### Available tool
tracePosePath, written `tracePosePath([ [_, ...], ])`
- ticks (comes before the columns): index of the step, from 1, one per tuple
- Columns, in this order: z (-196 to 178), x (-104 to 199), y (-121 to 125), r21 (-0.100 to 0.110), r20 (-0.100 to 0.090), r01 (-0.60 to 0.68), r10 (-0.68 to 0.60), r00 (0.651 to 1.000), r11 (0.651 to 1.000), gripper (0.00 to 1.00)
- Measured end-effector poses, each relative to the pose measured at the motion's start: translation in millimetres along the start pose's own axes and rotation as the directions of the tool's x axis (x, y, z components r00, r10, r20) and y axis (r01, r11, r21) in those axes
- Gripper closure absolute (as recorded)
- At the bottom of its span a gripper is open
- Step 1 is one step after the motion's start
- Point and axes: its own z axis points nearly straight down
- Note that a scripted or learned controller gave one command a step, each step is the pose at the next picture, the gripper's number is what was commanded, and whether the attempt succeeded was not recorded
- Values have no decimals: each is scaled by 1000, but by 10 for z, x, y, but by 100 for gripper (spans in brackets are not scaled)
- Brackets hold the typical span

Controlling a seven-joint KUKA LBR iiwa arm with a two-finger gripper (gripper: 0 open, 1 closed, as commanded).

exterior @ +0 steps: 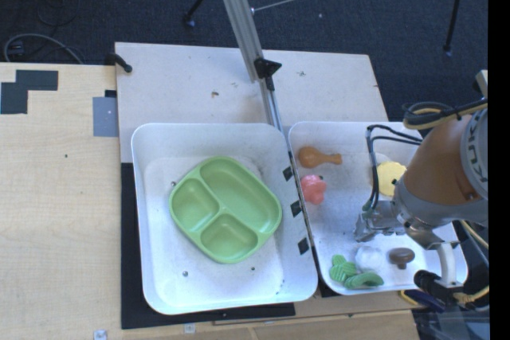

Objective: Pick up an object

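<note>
**Gripper low in a crowded right bin, grasp uncertain**

The gripper (368, 228) sits low in the right bin (339, 141), near its front end, with the arm's bulk covering much of that bin's right side. I cannot tell whether it is apart or together, and nothing can be seen held in it.

Risks, as I judge them: the things at the front lie close together, so a descent could nudge one aside or pinch 2 at once. The pale lump (369, 256) just below the gripper looks soft and low against the white floor, easy to miss. The bin's front wall is near, so a slightly off approach could strike it.

Nearest in the right bin is a green ridged toy (353, 274) by the front rim, with the pale lump and a brown mushroom-like piece (401, 256) just beside it. Farther back lie a pink toy (313, 189) near the divider, a yellow thing (390, 176) partly behind the arm, and an orange drumstick shape (318, 158) farthest. Any of these could serve as the object to pick.

The left bin (159, 251) holds 1 green tray (225, 208) with 3 compartments, nothing in them.
</note>
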Motion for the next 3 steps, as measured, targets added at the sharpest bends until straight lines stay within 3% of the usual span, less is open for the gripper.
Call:
tracePosePath([
  [3, -1366, -118, -30, -5, 3, 7, -7, 1000, 1000, 100],
])
